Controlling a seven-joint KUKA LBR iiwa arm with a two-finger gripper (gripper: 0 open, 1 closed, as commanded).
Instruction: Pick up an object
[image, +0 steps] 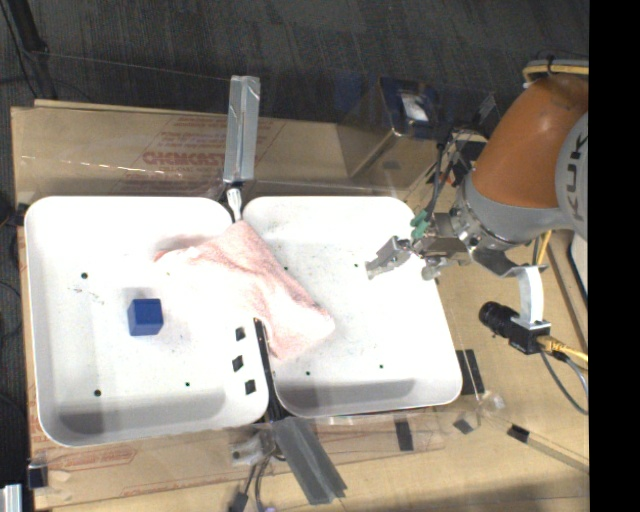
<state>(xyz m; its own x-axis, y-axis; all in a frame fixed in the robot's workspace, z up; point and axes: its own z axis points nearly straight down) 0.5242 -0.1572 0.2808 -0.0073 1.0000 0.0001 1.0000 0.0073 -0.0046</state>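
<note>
Nearest us lay the front rims of the two bins, and between them the cloth (262, 285), pink and rumpled, draped over the shared wall so that part sat in the left bin (60, 400) and part in the right bin (420, 375). We judged it the likelier pick, since its loose end lay in the right bin, nearer the gripper (383, 260). A small blue cube (145, 316) stood alone in the left bin, well apart from the arm (525, 160). We saw the gripper hanging over the right bin's bare floor, beside the cloth, with nothing in it; whether the jaws were spread we could not tell. To do this well, we thought it should come down on a raised fold, clear of the wall, and close deep.
</note>
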